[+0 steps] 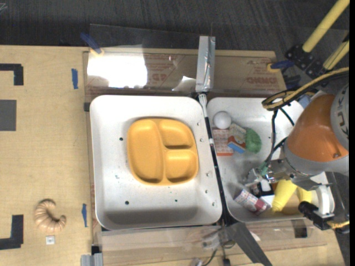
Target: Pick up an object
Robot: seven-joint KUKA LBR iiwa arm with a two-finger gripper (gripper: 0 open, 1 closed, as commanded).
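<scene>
The arm came in from the right of the frame, its orange band bulking over the right bin (266,107), and the gripper (265,176) hung low over the clutter at that bin's lower middle. From where I stood I could not tell how the claw stood; the wrist and a tangle of cable hid it.

The things to be picked lay crowded together under and around it. A yellow object (284,194) sat just to the lower right of the gripper, and a small pink-and-white packet (250,199) lay just below and to the left. Further up the bin a white ball (222,119) rested near the top left corner, with a green object (253,140) and a flat printed packet (227,142) beside it. The left bin (105,148) held a yellow divided tray (162,150) at its centre, well apart from the arm.

What worried me was the crowding. With the yellow piece and the pink packet lying so near each other, the claw looked likely to close on an edge, or on two things at once, and lose both on the lift. The packets seemed slick and flat, so a pinch there could slide off. A push might also shove things against the bin wall.
</scene>
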